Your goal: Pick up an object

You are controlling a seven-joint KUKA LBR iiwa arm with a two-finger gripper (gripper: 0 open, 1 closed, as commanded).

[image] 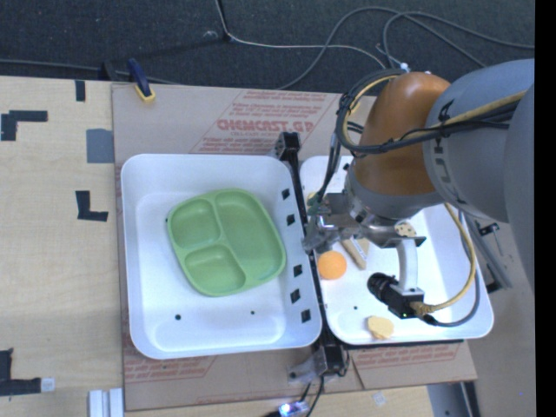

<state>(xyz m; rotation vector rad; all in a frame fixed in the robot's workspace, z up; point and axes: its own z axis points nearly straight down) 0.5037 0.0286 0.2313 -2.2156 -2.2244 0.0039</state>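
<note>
Ball-shaped and orange, the likeliest pick is the orange ball, lying in the right bin close to its left wall and just beside the gripper; it looks light, smooth and apt to roll, so a grip across its middle seems safest. Whether the gripper has closed on anything cannot be told. That bin holds one ball, one tan stick and one pale yellow lump, while the left bin holds one green divided plate.
</note>
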